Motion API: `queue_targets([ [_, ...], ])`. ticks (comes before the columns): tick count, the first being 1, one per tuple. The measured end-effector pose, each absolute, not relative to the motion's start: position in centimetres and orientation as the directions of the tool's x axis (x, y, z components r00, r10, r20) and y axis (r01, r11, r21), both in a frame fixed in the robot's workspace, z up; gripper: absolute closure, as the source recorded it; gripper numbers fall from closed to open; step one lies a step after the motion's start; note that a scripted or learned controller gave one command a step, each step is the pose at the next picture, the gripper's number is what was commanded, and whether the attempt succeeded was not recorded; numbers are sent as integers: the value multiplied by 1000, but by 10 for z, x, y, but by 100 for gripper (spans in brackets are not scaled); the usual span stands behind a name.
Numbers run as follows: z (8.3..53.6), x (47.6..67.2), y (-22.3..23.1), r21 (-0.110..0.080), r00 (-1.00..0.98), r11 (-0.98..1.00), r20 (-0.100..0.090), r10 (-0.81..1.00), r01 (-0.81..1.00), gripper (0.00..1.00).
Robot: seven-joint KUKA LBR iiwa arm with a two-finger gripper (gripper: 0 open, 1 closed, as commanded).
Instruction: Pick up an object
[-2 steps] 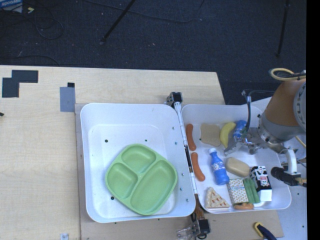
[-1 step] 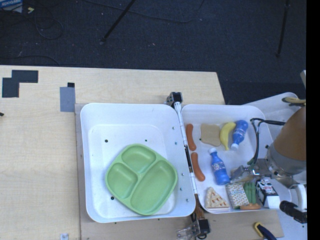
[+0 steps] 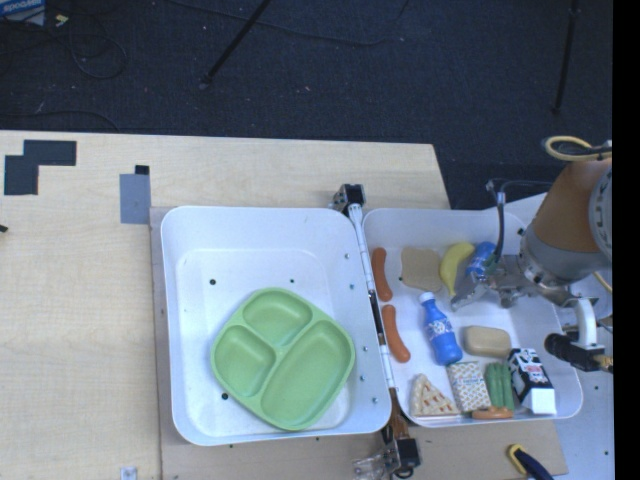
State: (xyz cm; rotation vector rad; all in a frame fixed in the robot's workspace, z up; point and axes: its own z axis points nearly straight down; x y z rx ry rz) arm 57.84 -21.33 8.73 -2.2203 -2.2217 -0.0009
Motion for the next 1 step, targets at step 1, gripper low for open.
queue_targets([
  [1, 86, 637, -213, -3, -2, 2, 1, 1000, 1000, 0],
])
